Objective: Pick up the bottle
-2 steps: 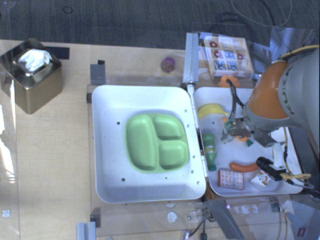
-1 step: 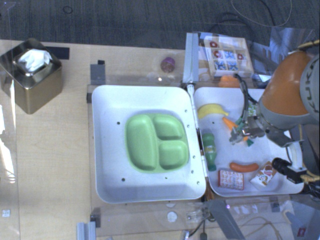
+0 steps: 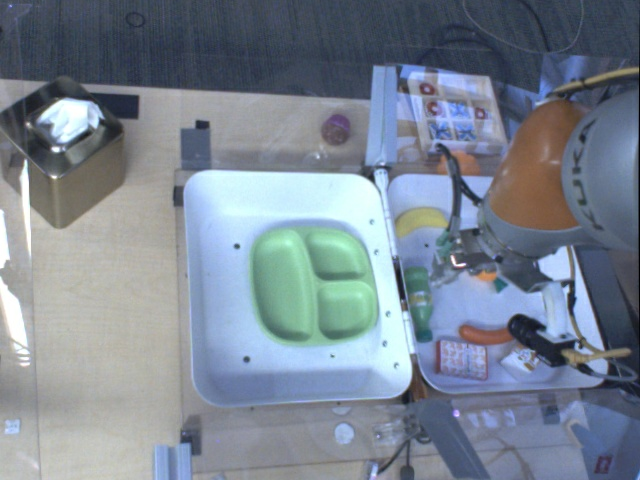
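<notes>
The green bottle lies in the right bin, close against its left wall, with its long axis running front to back. My gripper hangs over the middle of that bin, just right of the bottle's far end and slightly behind it. The grey wrist with its orange band hides the bin's back right part. I see nothing held in the gripper.
The right bin also holds a yellow item at the back, a small orange piece, a red sausage, a red box and a white item. A green divided plate sits in the left bin. A tissue box stands far left.
</notes>
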Robot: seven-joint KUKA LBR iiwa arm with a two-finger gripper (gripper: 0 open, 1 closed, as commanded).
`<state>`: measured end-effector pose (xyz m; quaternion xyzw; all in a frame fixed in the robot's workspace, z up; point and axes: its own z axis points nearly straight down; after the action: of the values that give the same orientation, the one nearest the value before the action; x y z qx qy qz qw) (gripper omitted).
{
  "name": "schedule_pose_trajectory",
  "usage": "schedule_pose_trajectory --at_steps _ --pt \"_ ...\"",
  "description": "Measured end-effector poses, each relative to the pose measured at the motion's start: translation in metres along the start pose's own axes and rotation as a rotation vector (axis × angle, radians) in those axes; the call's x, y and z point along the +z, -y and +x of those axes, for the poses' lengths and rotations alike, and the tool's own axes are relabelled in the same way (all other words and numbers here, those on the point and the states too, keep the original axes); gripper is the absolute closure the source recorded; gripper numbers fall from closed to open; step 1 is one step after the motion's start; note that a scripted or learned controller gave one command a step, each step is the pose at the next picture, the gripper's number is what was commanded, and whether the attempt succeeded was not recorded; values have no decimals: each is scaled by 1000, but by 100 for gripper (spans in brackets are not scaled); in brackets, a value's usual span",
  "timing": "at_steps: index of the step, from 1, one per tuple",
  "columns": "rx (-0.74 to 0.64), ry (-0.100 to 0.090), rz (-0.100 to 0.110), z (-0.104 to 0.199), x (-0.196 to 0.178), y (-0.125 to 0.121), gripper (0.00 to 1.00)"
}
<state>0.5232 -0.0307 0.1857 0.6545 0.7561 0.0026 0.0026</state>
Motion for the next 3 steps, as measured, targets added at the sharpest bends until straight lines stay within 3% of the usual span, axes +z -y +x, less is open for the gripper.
schedule_pose_trajectory --at_steps 1,2,3 --pt "167 1 3 -13 -6 35 100" --pt "167 1 3 -13 -6 35 0" --pt "167 1 3 -13 -6 35 0"
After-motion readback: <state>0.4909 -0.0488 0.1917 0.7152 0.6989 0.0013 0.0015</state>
